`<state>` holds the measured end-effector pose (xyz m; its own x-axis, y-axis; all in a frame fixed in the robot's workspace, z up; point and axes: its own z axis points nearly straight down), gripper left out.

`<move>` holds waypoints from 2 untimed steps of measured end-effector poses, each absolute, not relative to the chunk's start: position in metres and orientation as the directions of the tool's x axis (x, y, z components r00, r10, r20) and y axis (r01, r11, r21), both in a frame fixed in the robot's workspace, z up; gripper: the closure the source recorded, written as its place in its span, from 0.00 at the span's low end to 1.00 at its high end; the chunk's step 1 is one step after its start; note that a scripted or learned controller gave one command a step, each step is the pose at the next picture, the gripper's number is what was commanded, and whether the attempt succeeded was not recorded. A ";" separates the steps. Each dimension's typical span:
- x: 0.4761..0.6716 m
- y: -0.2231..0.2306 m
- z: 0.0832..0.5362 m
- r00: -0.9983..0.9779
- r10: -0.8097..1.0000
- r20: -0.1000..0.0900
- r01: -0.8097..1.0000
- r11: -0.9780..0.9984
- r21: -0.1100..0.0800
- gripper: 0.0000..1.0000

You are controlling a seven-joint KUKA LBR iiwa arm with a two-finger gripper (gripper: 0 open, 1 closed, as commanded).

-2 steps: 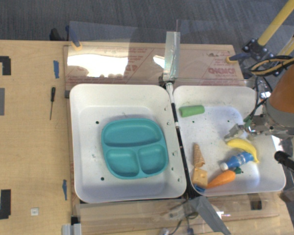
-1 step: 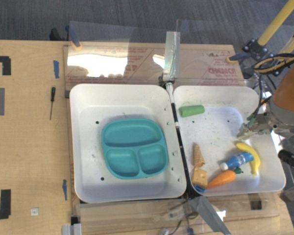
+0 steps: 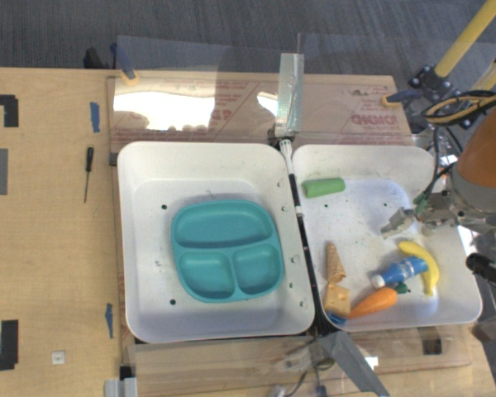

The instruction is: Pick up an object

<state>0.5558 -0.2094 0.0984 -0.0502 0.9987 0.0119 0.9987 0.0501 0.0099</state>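
Observation:
The right bin [image 3: 372, 160] holds a green cylinder [image 3: 323, 187] at its back left and a tan ice-cream cone [image 3: 335, 262] near the divider. A yellow banana [image 3: 422, 262], a blue and white bottle [image 3: 400, 272] and an orange carrot [image 3: 373, 302] lie close together at the front right. A small tan block [image 3: 337, 298] sits at the carrot's left end. My gripper [image 3: 402, 220] hangs over the right side of this bin, just above and behind the banana, apart from the objects.
The left bin [image 3: 140, 180] holds a teal divided plate [image 3: 227, 249]. A ridge [image 3: 302, 222] separates the bins. A clear panel with a grey post [image 3: 289, 93] stands behind them. Yellow and black cabling [image 3: 459, 106] hangs at the back right.

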 end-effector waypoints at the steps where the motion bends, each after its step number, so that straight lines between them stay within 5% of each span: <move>1: 0.481 -0.209 0.100 0.031 0.999 0.012 0.999 -0.031 -0.004 0.00; 2: 0.482 -0.212 0.110 0.034 0.999 0.006 0.999 -0.034 0.001 1.00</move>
